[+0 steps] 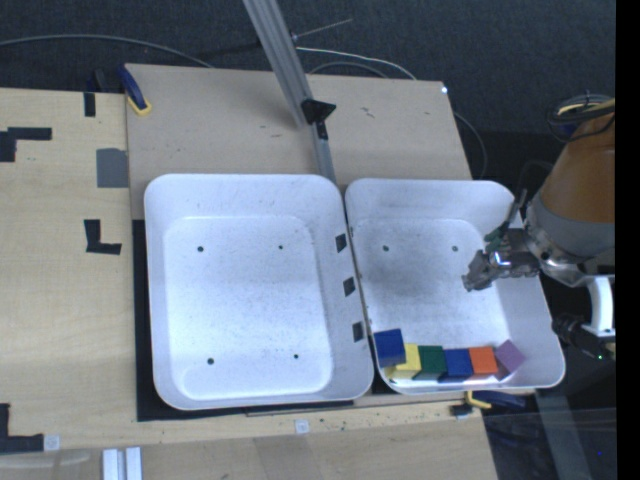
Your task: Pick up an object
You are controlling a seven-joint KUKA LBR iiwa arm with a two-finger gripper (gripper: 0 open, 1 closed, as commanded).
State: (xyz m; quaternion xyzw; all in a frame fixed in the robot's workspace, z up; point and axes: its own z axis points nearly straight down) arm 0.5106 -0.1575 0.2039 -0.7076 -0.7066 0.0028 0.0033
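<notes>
Blocks (440, 360) lay in a row below and left of the claw (478, 274), well apart from it, along the right bin's (420, 203) near wall. Row's long axis ran left to right across the view. Colours from left: blue stacked on yellow, green, blue, orange, purple; purple one sat turned, up against the bin's corner. Claw hung over the bin floor at its right side, small and blurred; whether spread or pressed together, could not tell. Arm (585, 193) cut off at right.
</notes>
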